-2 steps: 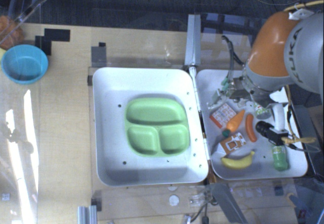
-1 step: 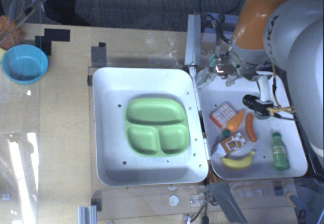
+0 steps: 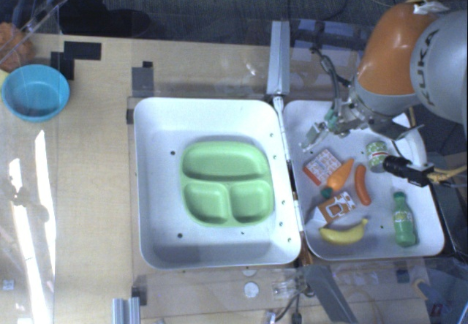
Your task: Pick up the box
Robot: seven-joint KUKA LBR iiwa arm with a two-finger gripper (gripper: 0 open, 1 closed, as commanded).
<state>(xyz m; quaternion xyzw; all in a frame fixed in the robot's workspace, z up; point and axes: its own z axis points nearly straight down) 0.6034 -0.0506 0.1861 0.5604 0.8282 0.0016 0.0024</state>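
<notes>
A flat orange-and-white patterned box (image 3: 322, 166) lies in the right bin (image 3: 431, 238), left of centre. A smaller brown box (image 3: 336, 207) lies below it, just above a banana (image 3: 344, 232). My gripper (image 3: 314, 137) hangs over the bin's upper left part, a little above the patterned box and apart from it. It is open, with nothing between its fingers. The grey arm with its orange band (image 3: 391, 52) covers the bin's top right corner.
In the right bin there are also a carrot (image 3: 341, 175), a red sausage (image 3: 362, 185), a green bottle (image 3: 403, 219) and a small can (image 3: 376, 153). The left bin (image 3: 157, 169) holds a green divided tray (image 3: 225, 181). A blue bowl (image 3: 36, 91) stands far left.
</notes>
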